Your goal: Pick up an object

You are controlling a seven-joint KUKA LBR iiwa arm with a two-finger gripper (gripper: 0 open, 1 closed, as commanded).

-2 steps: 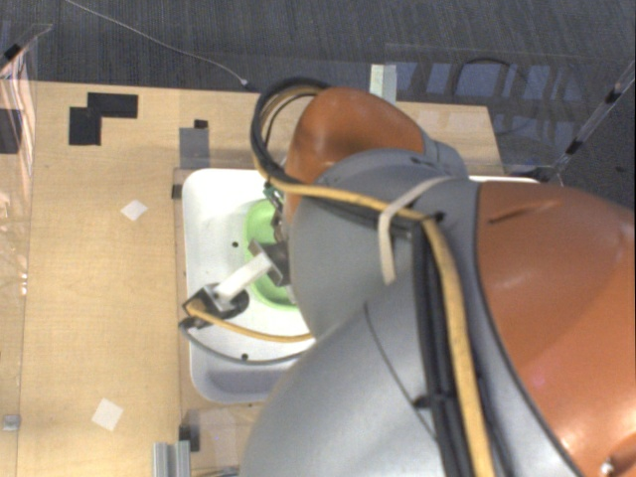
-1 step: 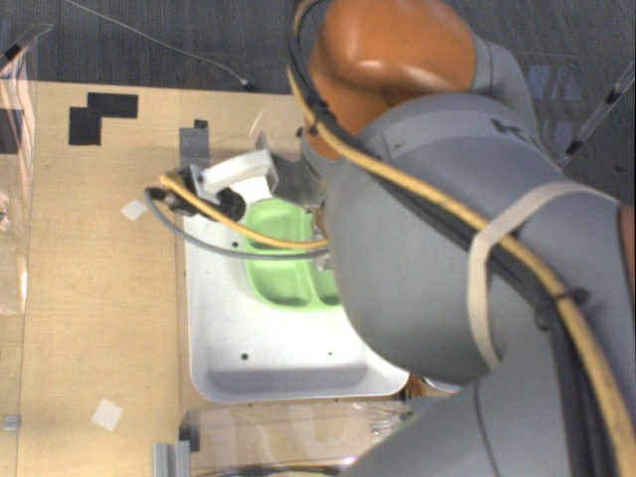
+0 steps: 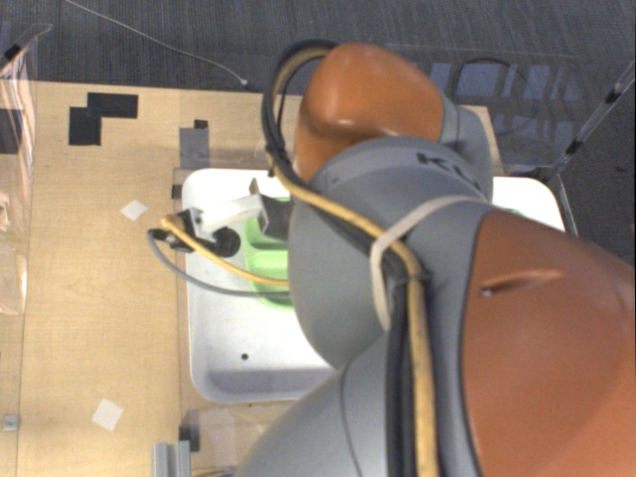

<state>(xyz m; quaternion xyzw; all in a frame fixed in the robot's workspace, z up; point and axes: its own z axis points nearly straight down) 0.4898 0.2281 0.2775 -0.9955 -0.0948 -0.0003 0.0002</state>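
**Gripper low over left bin, grip state hidden, green object beside it**

The gripper is down inside the left bin, close to the bin's far edge. Only a dark bit of it shows past the arm. Open or closed: cannot tell, and no object can be seen in its grasp.

The green object is pale green and lies on the bin floor just on the near side of the gripper, in the far half of the bin. Its right part is hidden under the arm, so its full shape is unclear. Whether it touches the gripper cannot be told.

A small dark speck sits on the bin floor nearer the bin's near edge, well apart from the green object.

The arm is grey with an orange band. It comes in from the right and covers the right side of the left bin.

Of the right bin, a far corner of white rim shows past the arm.

The bench has a pale wood top. A black L-shaped mark lies near the bench's far-left corner. One small white tag lies beside the left bin's far-left corner. A second white tag lies near the bench's near edge. A grey bracket stands at the left bin's far edge.
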